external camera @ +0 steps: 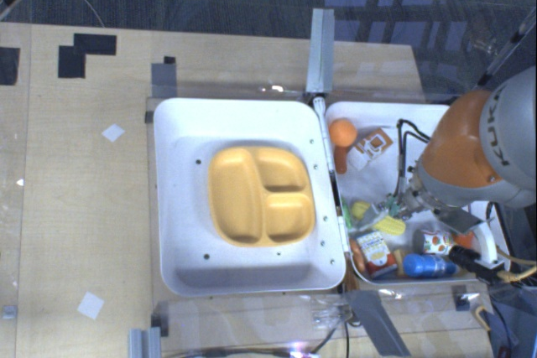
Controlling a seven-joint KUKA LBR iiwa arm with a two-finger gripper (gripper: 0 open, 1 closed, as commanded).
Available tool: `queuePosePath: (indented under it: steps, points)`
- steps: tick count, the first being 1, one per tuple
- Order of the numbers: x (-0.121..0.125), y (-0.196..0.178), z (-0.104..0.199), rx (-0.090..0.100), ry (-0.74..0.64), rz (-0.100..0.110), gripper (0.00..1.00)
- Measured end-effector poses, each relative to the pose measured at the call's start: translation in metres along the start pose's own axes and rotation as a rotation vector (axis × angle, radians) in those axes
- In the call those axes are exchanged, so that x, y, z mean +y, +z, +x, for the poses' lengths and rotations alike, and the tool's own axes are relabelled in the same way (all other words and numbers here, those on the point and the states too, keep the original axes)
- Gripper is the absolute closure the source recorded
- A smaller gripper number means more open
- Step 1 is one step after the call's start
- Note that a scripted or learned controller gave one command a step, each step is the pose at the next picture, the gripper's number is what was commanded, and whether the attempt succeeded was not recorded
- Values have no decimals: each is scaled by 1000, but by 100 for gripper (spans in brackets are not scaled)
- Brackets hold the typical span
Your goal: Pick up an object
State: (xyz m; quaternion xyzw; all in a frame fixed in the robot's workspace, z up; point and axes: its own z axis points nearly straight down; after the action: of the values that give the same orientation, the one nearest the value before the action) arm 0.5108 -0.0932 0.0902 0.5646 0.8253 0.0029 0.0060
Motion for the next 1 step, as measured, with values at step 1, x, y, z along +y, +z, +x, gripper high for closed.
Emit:
queuePosePath:
  steps: [1]
  points:
    - [-13,0,7,-5,-22,-8,0]
